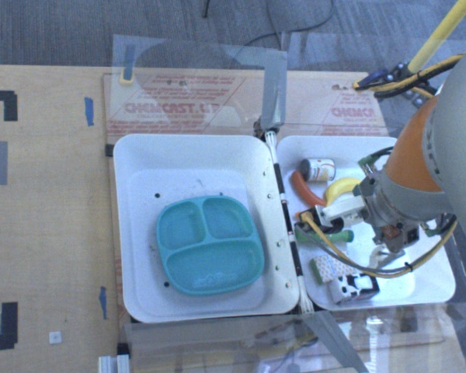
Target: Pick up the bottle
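We see a pale wooden table (46, 231) filling the left and lower frame, its surface smooth, with black and blue tape marks. On it sit two shallow white plastic bins with rounded corners. The left bin (140, 162), at centre, holds a teal plastic tray (210, 245) with three moulded compartments, lying flat. The right bin (439, 282) is partly covered by the arm (439, 146), a bulky grey form with an orange band, coming in from the right edge. Its pincer (392, 239) hangs low over the right bin's middle; we cannot tell how its fingers stand. A small bottle (319, 169) with a white body lies on its side near the bin's upper left corner, well apart from the pincer. Just below it lie a curved orange-red piece (304, 188) and a yellow banana (343, 186). A black-and-white patched toy (353, 287) rests near the bin's lower edge.
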You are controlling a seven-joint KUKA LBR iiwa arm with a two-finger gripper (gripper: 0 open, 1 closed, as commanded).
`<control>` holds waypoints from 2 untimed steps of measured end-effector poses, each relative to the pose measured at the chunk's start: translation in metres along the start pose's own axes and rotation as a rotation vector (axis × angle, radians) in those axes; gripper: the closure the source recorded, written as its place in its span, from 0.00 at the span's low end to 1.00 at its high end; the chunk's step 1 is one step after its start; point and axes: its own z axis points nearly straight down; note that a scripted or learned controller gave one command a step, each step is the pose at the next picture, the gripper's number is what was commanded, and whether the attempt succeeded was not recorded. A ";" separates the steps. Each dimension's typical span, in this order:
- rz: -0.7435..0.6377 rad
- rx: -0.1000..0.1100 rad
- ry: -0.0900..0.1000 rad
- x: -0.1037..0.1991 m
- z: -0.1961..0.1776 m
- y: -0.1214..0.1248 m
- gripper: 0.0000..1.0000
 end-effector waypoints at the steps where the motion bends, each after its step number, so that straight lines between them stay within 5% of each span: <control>1: -0.034 0.000 0.000 0.056 0.043 0.073 0.00; 2: -0.288 -0.002 0.001 0.136 0.063 0.139 0.00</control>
